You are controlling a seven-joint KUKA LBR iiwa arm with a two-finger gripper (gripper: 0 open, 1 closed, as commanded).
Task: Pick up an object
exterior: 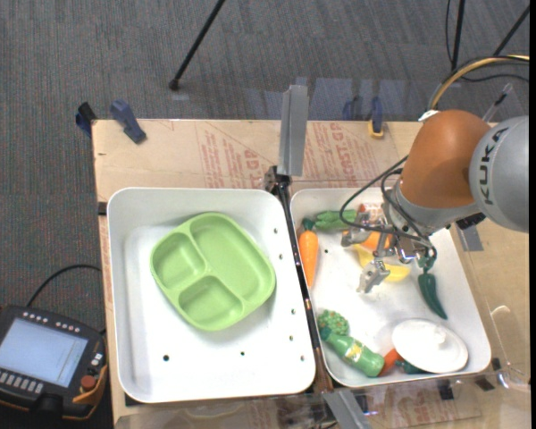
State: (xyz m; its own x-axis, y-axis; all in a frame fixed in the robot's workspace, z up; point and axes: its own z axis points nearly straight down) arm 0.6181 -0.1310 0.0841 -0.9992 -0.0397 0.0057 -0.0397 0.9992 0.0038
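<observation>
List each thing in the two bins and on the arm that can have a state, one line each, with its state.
Light green three-compartment plastic plate: flat in the left white bin, askew.
Orange toy carrot: lying lengthwise by the right white bin's left wall.
Round white lid: knob up.
Two-finger gripper: lowered over a yellow toy.

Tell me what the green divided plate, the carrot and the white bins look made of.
Green divided plate: likely matte molded plastic, uniform color, soft rounded ridges. Carrot: probably toy plastic, smooth with faint sheen. White bins: thin formed plastic or coated metal; unclear.
</observation>
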